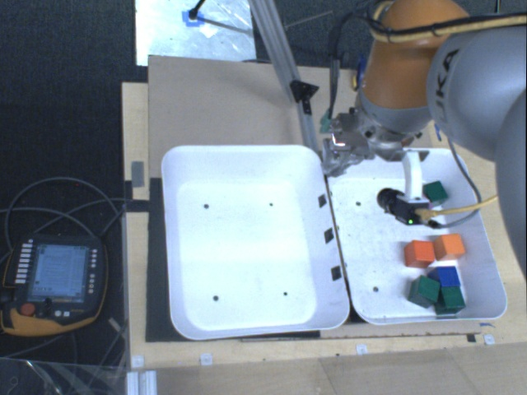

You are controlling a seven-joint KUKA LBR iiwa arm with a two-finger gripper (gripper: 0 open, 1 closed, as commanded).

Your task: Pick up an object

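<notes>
Gripper (pixel 336 156) at 11 o'clock corner of right bin (pixel 370 249), well apart from blocks (pixel 420 254) at 4 o'clock. Probably transit pose. Open or closed, loaded or not: can't tell.

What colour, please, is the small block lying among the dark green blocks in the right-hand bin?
Blue: the small blue block shows best in the camera view.

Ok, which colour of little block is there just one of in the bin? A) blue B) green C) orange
A: only one small blue cube lies in the shallow white bin on the arm's side, next to two small orange cubes and three small green cubes.
</notes>
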